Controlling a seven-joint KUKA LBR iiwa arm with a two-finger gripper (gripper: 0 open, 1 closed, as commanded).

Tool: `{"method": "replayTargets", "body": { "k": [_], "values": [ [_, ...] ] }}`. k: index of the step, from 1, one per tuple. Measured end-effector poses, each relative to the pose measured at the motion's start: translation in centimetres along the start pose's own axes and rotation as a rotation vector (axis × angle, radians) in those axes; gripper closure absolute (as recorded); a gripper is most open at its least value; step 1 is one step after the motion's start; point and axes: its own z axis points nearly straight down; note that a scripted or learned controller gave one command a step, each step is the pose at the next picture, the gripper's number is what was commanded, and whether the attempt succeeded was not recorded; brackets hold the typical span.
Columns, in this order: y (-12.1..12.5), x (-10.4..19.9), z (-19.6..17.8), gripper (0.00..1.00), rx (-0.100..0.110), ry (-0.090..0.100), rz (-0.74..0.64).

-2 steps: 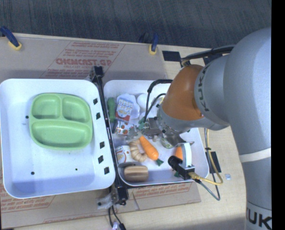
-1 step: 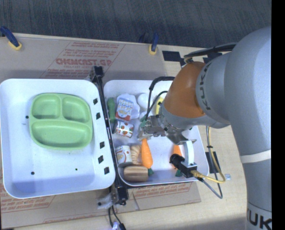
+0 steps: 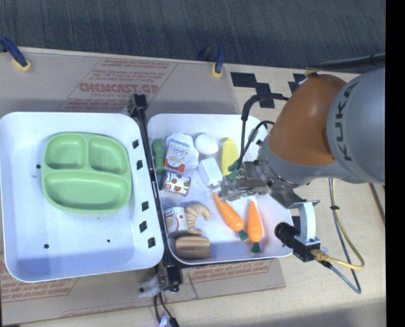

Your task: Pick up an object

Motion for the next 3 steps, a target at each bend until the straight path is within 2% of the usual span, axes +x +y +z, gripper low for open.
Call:
{"method": "replayTargets", "body": {
  "k": [1, 2, 3],
  "values": [
    [0.0, 0.0, 0.0, 0.00, 0.001, 0.000, 0.000],
    [0.9, -2.1, 11.9, 0.00, 0.001, -0.001, -0.002],
    [0.9, -2.0, 11.0, 1.00, 0.003, -0.001, -0.008]
  ]
}}
